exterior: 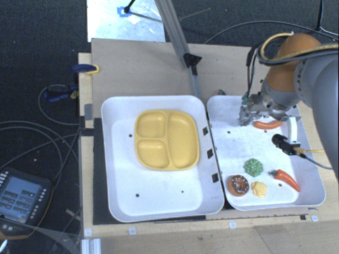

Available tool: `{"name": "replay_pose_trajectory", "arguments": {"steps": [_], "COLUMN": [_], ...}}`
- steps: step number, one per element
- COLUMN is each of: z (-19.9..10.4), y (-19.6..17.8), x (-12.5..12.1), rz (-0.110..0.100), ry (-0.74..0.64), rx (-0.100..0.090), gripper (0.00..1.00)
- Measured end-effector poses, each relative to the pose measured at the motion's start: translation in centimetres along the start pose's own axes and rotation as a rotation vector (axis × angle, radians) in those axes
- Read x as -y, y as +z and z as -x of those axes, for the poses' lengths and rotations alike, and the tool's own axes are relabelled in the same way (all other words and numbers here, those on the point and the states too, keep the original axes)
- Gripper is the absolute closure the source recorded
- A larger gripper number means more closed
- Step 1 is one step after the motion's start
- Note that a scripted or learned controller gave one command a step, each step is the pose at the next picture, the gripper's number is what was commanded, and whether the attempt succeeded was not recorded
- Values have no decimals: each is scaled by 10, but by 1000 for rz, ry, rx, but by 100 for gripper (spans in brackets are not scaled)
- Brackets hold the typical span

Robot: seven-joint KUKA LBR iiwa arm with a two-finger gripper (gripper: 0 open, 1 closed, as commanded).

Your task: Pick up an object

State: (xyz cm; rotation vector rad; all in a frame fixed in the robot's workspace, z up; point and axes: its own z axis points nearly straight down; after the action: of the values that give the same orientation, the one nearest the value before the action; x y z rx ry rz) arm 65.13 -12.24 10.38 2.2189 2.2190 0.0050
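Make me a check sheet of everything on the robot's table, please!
Surface: wooden bench with a left bin and a right bin, both white.
Job's things: all in the right bin: sausage, green ball, doughnut, yellow piece, carrot.
Clutter: yellow divided plate in the left bin.
Grippers: gripper low over the right bin's far part, just left of the sausage.
Cables: black cables on the floor at left.
Surroundings: dark carpet, handheld screen, blue-and-yellow clamp, grey pole.
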Motion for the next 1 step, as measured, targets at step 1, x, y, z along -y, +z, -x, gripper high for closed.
{"name": "replay_pose_trajectory", "arguments": {"steps": [1], "z": [8], "y": [-54], "x": [4], "rz": [2], "ry": [-1], "rx": [1], "gripper": [100]}}
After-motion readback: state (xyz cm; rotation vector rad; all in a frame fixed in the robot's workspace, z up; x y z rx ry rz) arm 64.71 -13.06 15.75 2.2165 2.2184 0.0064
